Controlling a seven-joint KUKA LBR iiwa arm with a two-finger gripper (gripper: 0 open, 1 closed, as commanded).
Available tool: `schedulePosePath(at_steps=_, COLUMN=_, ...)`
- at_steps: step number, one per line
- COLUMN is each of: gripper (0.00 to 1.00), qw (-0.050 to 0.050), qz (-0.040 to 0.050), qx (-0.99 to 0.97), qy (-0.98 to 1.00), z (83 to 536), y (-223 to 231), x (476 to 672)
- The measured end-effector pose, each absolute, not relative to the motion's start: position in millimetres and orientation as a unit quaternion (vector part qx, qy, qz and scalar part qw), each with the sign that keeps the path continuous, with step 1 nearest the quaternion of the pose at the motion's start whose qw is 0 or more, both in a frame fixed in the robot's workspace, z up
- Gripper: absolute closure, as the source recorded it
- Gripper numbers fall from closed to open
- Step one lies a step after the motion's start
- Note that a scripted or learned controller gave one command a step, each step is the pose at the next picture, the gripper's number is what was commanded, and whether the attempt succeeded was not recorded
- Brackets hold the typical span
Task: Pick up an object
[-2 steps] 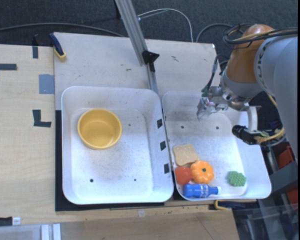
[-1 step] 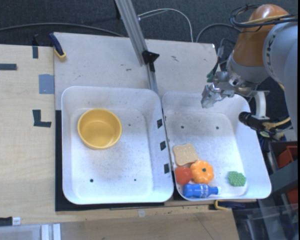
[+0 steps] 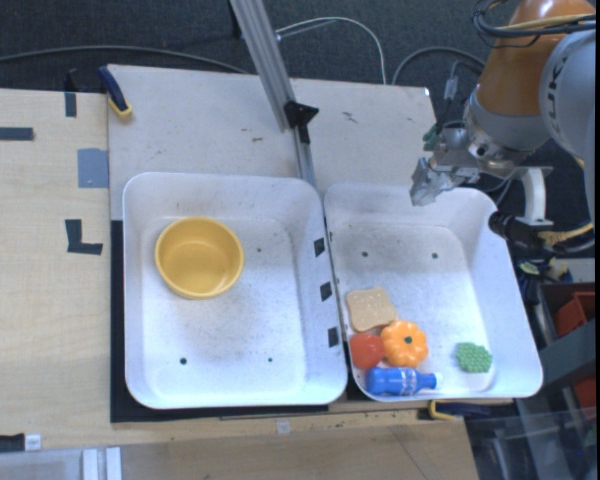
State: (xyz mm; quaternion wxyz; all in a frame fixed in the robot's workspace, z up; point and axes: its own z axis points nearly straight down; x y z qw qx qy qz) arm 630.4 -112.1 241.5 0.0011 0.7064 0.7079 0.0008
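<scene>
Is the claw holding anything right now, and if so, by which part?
Nothing is held: the claw hangs over the far rim of the right bin, with nothing between its fingers. All items lie at the bin's near end.

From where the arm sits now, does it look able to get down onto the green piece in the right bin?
Probably yes. The tool hangs over the far rim of the right bin, and the green piece lies by itself near the bin's right wall, apart from the orange pumpkin, nothing over it.
</scene>
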Motion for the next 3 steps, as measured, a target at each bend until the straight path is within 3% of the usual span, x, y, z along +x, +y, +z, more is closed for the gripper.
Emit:
schedulePosePath(at_steps=2, gripper=1.00, qw=-0.001, qz=0.0002, qx=0.705, qy=0.710, z=251, y=2, x=636.4)
schedulePosePath(at_steps=3, gripper=1.00, qw=-0.002, qz=-0.0009, qx=0.705, qy=0.709, z=233, y=57, x=635.5)
